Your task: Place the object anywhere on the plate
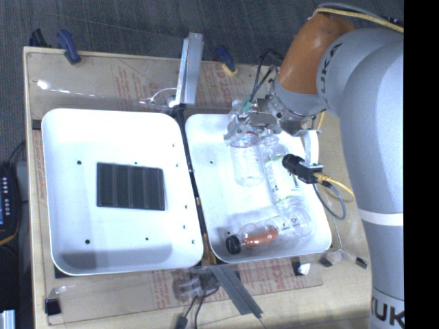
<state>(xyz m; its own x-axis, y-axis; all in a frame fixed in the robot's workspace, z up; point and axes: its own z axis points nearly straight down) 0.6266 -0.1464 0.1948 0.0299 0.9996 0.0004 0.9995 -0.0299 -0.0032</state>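
Gripper (248, 125) over right bin (206, 184), touching clear bottle (247, 162); grip state unclear. Dark plate (130, 186) in left bin (62, 149).

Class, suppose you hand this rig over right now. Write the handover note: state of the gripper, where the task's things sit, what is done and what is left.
Gripper: low over the far end of the right bin, at the top of a clear plastic bottle; whether it grips the bottle cannot be told.
Things: that bottle, more clear bottles beside it, and a small bottle with orange contents and a dark cap at the near wall, all in the right bin. The dark ridged plate lies flat in the left bin.
Done: nothing on the plate.
Left: lift one object, carry it over, set it on the plate.
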